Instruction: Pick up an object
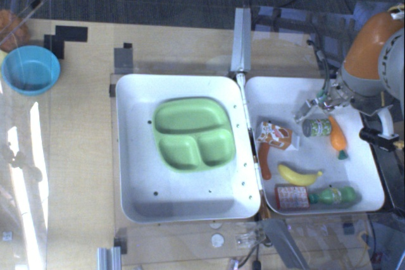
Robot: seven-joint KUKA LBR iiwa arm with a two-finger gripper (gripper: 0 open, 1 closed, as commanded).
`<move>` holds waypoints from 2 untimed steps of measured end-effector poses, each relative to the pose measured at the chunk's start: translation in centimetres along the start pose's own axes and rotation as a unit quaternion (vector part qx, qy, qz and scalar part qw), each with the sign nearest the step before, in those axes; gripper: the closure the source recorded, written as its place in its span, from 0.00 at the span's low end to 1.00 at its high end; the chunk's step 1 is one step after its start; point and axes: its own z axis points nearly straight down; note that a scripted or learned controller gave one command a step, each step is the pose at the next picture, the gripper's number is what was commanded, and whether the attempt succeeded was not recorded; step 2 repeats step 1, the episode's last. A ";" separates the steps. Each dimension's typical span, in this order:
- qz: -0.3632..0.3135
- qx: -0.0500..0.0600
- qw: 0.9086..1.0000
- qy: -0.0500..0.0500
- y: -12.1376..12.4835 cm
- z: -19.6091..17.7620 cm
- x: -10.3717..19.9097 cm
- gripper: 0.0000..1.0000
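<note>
Gripper (314, 108): metal fingers low in the upper part of the right bin, just above the can; whether they are spread or pressed together cannot be told; nothing seen between them
Can (317, 128): small green-labelled tin lying on its side, long axis left to right, right end touching the carrot
Carrot (337, 136): orange, long axis steeply tilted, green tip toward the lower right
Banana (298, 175): yellow, lying nearly left to right with a slight curve, below the can
Sausage (264, 159): reddish, long axis near vertical, along the bin's left side, top end tucked by the pouch
Pouch (274, 135): orange and white snack packet, left of the can
Green bottle (333, 196): on its side, long axis left to right, near the bin's lower wall
Pink box (292, 197): flat carton touching the bottle's left end
Right bin (373, 199): white; holds all the items above
Left bin (130, 155): white; holds one green divided tray (193, 134), three compartments
Blue bowl (30, 69): on the bench, well apart at far left
</note>
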 end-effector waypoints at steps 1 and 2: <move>0.000 0.000 1.000 0.000 0.0 0.0 0.0 0.00; 0.000 0.000 1.000 0.000 0.0 0.0 0.0 0.00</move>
